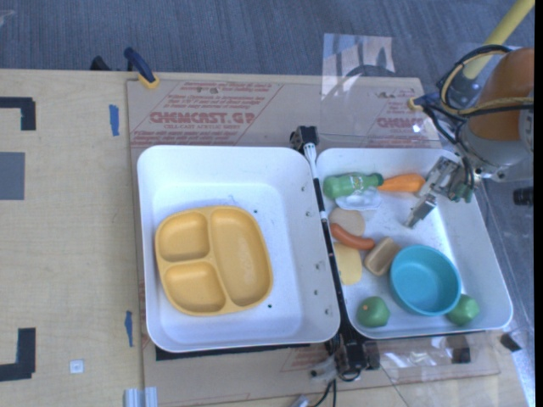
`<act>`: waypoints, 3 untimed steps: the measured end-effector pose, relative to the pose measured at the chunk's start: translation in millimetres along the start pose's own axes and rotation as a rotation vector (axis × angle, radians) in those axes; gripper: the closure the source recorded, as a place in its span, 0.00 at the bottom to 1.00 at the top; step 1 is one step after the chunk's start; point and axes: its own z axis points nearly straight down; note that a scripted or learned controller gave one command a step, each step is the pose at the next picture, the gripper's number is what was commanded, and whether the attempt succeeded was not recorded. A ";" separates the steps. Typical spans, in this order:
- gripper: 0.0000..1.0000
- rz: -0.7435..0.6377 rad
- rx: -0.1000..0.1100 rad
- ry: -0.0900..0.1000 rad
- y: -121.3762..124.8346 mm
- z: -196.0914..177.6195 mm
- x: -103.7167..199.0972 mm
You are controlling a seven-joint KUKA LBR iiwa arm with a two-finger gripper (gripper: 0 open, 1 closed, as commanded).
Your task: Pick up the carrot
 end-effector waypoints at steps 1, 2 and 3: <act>0.00 0.382 -0.020 -0.050 13.7 -0.2 3.8; 0.00 0.526 -0.006 -0.046 69.6 0.1 33.6; 0.00 0.772 -0.023 -0.027 22.5 -0.9 -3.6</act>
